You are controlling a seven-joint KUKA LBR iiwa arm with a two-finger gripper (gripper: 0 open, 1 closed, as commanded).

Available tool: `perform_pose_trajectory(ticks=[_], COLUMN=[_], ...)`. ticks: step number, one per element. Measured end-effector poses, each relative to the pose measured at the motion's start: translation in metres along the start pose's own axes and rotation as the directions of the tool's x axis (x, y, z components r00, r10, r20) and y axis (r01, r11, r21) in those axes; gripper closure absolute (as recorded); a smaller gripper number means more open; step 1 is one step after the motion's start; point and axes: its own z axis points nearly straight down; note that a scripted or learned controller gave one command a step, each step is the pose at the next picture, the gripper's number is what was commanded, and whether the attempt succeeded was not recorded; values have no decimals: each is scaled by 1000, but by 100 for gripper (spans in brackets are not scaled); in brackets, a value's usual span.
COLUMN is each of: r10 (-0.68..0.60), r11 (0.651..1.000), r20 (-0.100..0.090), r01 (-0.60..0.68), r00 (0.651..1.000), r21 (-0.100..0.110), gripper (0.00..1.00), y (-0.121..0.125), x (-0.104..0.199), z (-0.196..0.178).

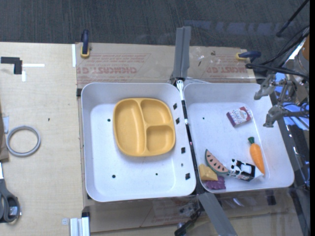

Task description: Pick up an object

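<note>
The right bin [275, 181] holds a small red-and-white packet [239, 116], an orange toy carrot [256, 155], a watermelon slice [215, 162], a black-and-white carton [243, 169], a yellow cheese wedge [207, 173] and a purple piece [215, 184]. A yellow divided plate [144, 127] lies in the left bin [98, 181]. My gripper [268, 104] hangs over the right bin's far right rim, open, with nothing between its fingers. The packet is the nearest object, a little to its left.
A grey tape ring [22, 140] and scissors [7, 208] lie on the wooden bench to the left. Clamps [85, 44] sit at the back edge. Cables and the arm's frame crowd the right side.
</note>
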Motion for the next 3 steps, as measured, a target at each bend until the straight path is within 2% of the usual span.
perform_pose_trajectory(ticks=[1,2,3], r10=[287,474,739], r11=[958,880,673], r20=[-1,-3,-1], r01=[-287,-474,-739], r00=[958,880,673], r21=[1,1,2], gripper=[0,0,0], y=[-27,-33,-32], x=[-29,67,50], z=[69,144,172])
